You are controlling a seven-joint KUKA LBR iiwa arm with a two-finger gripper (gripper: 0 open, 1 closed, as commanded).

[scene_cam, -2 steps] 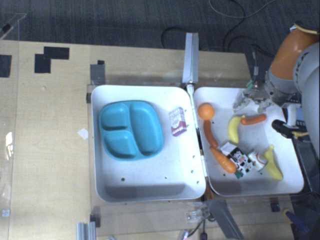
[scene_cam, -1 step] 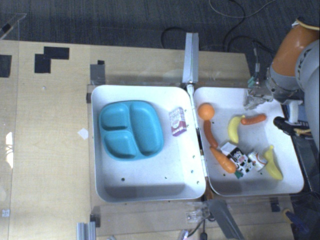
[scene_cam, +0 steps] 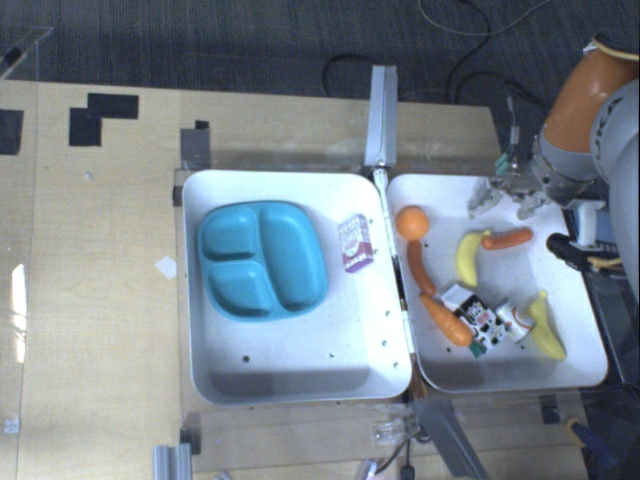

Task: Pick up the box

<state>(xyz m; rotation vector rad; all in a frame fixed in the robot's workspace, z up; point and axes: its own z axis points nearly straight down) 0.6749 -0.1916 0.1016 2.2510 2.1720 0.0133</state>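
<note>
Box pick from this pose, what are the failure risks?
1. The box lies in the left bin, while the gripper sits at the right bin's far edge, so it must cross the divider wall.
2. The box lies close beside the blue tray, leaving little finger room on that side.
3. It looks small and flat, so it may slip.

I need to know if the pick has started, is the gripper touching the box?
Apart. The camera view shows the gripper at the right bin's far edge, while the box lies in the left bin beside the blue plate.
</note>
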